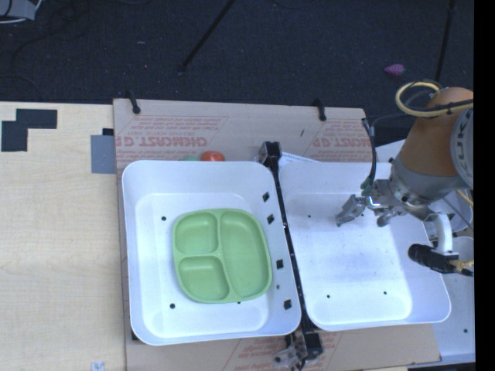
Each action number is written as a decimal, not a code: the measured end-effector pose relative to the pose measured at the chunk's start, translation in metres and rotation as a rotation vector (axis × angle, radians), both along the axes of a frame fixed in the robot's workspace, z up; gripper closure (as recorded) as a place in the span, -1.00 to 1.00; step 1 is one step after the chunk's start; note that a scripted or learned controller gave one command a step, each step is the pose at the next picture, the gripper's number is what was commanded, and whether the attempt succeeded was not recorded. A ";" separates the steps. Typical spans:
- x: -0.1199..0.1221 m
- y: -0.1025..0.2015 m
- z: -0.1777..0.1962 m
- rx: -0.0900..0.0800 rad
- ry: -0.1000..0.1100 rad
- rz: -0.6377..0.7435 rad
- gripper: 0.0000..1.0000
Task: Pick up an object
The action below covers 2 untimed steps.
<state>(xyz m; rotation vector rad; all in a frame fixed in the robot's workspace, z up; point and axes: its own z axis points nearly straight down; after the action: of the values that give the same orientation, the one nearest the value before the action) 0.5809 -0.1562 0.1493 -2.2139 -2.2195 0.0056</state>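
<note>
Cardboard sheet (232, 130) under the bins, red print upside down, not reliably legible

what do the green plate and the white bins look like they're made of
Green plate: likely molded plastic, matte, with three smooth, rounded compartments in one even color. White bins: probably thin formed plastic, slightly glossy, with rounded corners and curled rims; the right one looks scuffed grey.

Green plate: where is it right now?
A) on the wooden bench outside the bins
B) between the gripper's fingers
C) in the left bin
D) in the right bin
C. The green plate lies flat on the floor of the left bin, while the gripper hangs over the right bin, well apart from the plate.
</note>
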 end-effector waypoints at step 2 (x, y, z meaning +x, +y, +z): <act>-0.002 0.001 -0.062 -0.001 -0.004 -0.005 -1.00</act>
<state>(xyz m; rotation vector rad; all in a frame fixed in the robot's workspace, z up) 0.5790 -0.1551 0.0874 -2.2217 -2.2158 0.0021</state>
